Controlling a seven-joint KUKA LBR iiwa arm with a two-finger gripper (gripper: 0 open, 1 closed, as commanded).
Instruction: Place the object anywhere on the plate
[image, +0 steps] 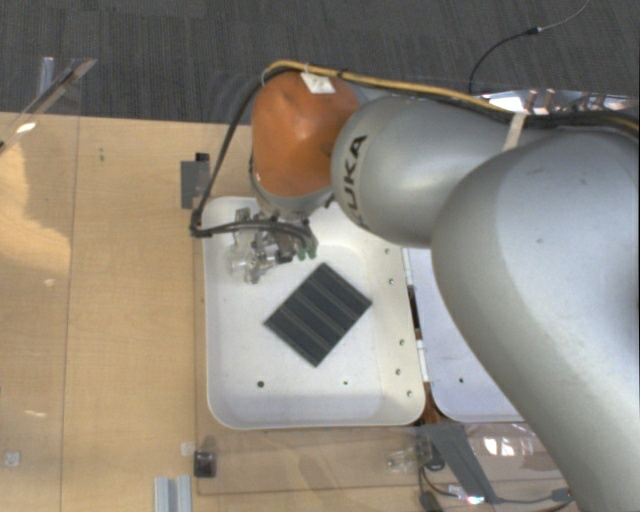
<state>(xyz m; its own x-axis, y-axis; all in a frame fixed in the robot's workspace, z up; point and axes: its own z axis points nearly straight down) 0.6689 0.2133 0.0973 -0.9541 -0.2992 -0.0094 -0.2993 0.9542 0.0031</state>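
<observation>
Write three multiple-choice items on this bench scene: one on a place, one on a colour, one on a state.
1. Where does the dark ribbed plate lie?
A. in the left bin
B. on the wooden bench
C. in the right bin

2. What colour is the band above the arm's wrist?
A. blue
B. orange
C. green

3. How does the plate sit?
A. flat, turned at an angle to the bin walls
B. standing on edge
C. leaning on the bin wall

Answers:
1 A, it rests on the left bin's white floor.
2 B, the orange band sits above the tool.
3 A, it lies flat with its corners pointing toward the walls.
</observation>
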